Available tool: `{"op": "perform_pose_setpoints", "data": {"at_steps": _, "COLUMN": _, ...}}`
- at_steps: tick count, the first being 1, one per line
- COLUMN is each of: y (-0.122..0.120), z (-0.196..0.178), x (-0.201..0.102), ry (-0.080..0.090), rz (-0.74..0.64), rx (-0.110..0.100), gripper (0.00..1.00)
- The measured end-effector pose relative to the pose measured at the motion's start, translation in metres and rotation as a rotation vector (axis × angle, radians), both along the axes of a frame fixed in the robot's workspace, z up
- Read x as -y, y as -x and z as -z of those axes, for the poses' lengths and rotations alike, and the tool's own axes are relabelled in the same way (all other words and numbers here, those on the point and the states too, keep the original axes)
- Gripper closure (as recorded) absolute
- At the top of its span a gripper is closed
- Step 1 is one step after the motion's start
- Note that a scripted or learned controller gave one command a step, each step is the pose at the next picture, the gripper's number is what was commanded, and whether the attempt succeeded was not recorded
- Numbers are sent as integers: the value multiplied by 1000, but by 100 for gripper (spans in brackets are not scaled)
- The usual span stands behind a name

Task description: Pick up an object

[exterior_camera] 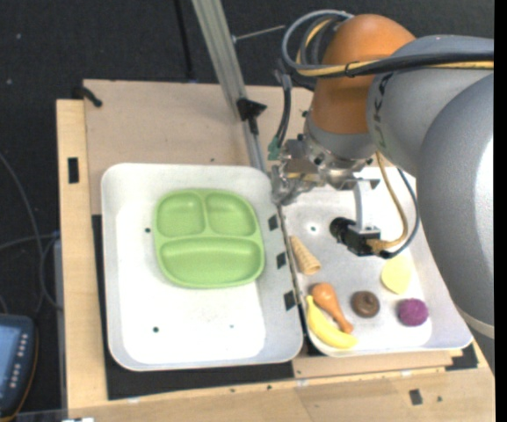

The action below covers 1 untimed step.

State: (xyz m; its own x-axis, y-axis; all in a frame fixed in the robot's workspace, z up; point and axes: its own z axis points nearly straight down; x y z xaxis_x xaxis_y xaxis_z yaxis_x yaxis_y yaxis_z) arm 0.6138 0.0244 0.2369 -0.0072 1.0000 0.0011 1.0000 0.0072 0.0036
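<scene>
You are looking at a tan wooden bench (148,121) carrying two shallow white bins lying side by side and touching along their inner edges. The left bin (130,323) is sitting toward the near left of the bench, and a green divided plate (209,238) is lying in its far half. The right bin (438,332) is sitting on the bench's right side, and you are seeing small items resting in its near part: a cone-shaped piece (305,254), a carrot (331,305), a banana (327,327), a brown doughnut (365,303), a pale yellow slice (396,276) and a purple piece (412,312). A slanted metal rail (222,55) is crossing above the bench's far side.
</scene>
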Motion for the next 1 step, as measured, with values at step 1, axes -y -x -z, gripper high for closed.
{"op": "perform_pose_setpoints", "data": {"at_steps": 1, "y": -21, "z": -11, "x": -52, "ry": 0, "rz": 0, "rx": -1, "gripper": 100}}
